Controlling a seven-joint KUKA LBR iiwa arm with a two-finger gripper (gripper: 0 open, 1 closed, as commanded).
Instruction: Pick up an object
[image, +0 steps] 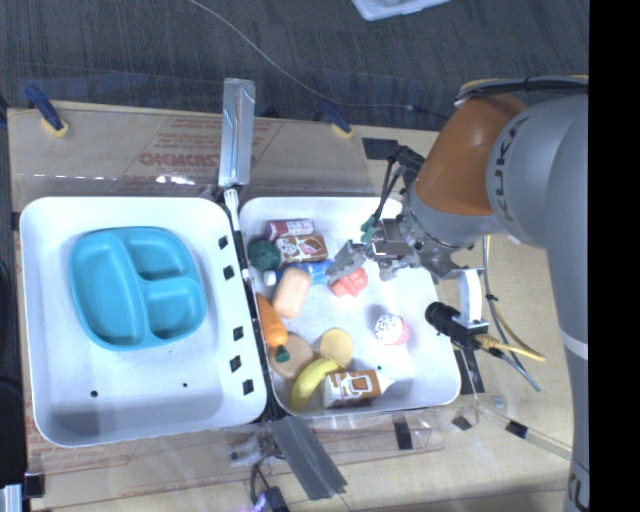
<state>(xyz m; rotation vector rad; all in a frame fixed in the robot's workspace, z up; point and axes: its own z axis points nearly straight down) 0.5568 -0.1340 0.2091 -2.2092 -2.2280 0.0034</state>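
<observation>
The surface carries two white bins (420, 385). The tool (352, 262) hangs over a red toy (349, 285) at its 6 o'clock; I cannot tell its state. Better to descend straight — squarely centred

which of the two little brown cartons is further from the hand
The brown carton at the near edge of the right bin, beside the banana. The other carton lies at the far edge, closer to the hand.
</observation>
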